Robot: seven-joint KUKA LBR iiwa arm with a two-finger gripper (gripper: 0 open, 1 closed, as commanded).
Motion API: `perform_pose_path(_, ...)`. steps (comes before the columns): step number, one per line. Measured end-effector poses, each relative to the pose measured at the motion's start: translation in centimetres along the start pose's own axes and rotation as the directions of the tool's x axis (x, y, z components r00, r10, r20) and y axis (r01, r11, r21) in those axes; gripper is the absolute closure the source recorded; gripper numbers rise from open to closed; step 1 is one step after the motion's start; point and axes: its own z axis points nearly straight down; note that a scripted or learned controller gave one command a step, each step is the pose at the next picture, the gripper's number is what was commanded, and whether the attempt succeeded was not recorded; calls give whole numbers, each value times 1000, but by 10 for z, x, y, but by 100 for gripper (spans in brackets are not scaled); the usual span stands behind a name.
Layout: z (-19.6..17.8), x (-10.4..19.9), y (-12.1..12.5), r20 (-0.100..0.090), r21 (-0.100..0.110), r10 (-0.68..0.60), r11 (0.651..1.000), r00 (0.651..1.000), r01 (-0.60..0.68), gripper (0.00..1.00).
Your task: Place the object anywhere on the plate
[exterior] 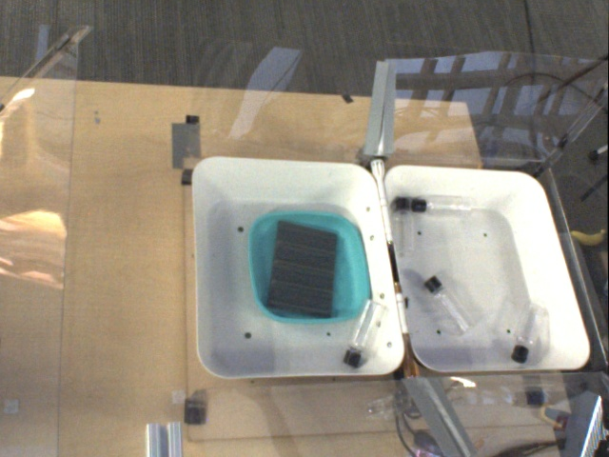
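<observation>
we saw the dark ribbed block (304, 269) lying flat on the teal plate (260, 255) in the left bin (214, 255), its grooves running across it. we read no writing or labels anywhere. a clear vial (363, 329) with a black cap lay just beside the plate's lower right corner. in the right bin (561, 255) lay 3 more clear vials (433, 204), their glass hard to make out against the white.

The wooden bench (114, 331) bears two shallow white bins, left (214, 350) and right (561, 346), touching side by side.

Two bins (219, 198), one plate (259, 255), one block (303, 269), four vials (362, 329).
</observation>
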Motion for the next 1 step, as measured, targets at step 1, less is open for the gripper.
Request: perform_pose_path(1,0,-30,-6,0,-1,3,1000,1000,-3,0)
